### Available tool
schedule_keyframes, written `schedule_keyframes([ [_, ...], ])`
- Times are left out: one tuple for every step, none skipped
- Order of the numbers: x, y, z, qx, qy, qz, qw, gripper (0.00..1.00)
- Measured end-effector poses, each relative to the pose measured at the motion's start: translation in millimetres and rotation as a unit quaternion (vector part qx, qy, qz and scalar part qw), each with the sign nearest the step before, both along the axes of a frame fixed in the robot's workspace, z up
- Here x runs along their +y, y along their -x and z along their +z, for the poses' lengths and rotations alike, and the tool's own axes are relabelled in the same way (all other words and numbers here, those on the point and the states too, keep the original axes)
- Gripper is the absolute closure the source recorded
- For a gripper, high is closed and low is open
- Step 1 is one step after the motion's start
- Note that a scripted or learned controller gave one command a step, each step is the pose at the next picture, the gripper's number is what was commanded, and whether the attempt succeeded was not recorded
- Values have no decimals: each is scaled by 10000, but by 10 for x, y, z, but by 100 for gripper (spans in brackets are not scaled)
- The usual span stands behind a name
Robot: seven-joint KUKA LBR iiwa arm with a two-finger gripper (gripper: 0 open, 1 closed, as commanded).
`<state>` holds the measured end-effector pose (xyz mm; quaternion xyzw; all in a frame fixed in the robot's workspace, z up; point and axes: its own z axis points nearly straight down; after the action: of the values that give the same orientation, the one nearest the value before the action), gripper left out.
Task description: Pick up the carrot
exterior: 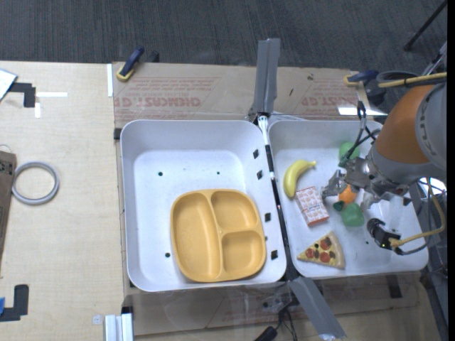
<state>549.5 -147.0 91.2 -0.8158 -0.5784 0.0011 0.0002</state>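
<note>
The carrot (346,195) shows as a small orange piece in the right bin (398,258), with a green lump (352,215) touching its near side. My gripper (343,189) is low over the carrot and hides most of it. The grey arm with its orange band (405,126) reaches in from the right edge above the bin.
The right bin also holds a banana (297,176), a small red and white box (311,206), a pizza slice (323,251) and another green item (346,150) behind the gripper. A yellow divided plate (217,233) lies in the left bin (142,162). A tape roll (32,182) lies on the bench at the left.
</note>
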Motion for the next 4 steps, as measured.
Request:
schedule_keyframes([
  [-584,-365,268,-17,8,1188,9929,0],
  [292,125,3,0,-4,484,9988,0],
  [261,272,-5,17,-7,-641,9979,0],
  [250,278,77,27,-6,-653,9979,100],
])
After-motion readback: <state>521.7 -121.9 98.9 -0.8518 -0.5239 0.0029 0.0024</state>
